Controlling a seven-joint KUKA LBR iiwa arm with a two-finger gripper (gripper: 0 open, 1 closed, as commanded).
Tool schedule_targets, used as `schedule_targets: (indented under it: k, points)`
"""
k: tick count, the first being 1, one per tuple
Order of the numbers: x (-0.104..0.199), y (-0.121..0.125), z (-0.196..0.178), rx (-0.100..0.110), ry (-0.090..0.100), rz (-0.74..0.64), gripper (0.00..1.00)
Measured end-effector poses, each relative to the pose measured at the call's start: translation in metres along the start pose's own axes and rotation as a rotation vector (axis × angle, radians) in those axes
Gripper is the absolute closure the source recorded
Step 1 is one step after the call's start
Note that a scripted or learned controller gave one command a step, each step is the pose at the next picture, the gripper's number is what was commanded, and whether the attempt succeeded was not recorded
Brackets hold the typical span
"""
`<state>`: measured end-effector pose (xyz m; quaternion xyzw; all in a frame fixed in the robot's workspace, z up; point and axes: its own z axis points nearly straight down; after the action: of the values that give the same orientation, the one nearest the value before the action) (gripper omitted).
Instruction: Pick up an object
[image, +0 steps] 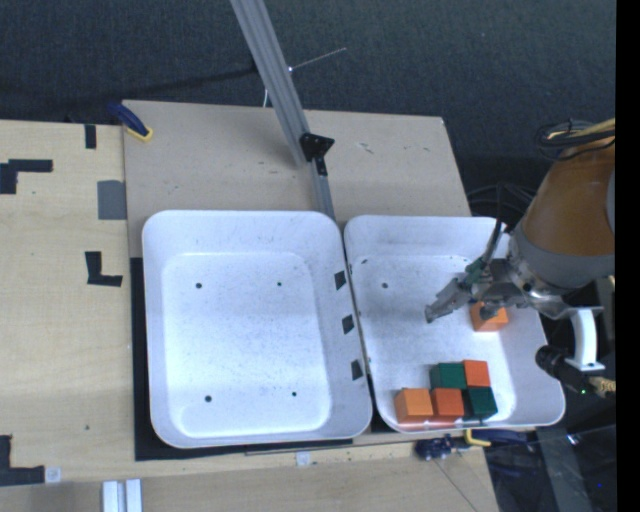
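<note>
Nearest the lens, a cluster of blocks (448, 392), orange and green, sits at the near edge of the right bin (400, 250), which lies on the desk (60, 300) beside the left bin (240, 230). The arm (570, 220) reaches over the right bin's far-right side, its jaws (478, 295) just beside a lone orange block (489, 318), which is not between them; how wide they stand I cannot tell. This looks like the approach step, and the next move calls for centring over that block and descending.

Soft, even light; slightly blurred, perhaps low-resolution.
</note>
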<state>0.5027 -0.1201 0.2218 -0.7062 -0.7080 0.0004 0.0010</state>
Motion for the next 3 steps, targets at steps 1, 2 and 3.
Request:
schedule_targets:
  k: [1,2,3]
  points:
    - [0.000,0.000,0.000,0.000,0.000,0.000,0.00]
    - [0.008,-0.005,0.048,0.005,0.000,0.001,0.00]
    - [0.008,-0.006,0.112,0.007,0.001,0.002,0.00]
